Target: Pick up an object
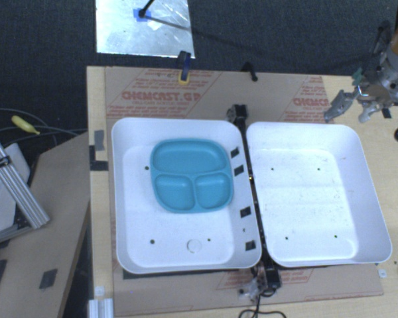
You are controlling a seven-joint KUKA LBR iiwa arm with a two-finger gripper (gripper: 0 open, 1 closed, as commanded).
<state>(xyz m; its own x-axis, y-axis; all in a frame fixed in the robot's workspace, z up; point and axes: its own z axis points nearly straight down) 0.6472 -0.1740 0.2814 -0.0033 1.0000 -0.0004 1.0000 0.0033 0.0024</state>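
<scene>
Squarely in the left bin point(129, 177), a blue divided plate point(190, 175) lies flat, its three compartments facing up and nothing touching it. Well apart, past the right bin's point(368, 197) far corner, the gripper point(353, 108) hangs over the bench with fingers spread and nothing between them, the arm point(395, 65) cut off by the frame's edge.
</scene>
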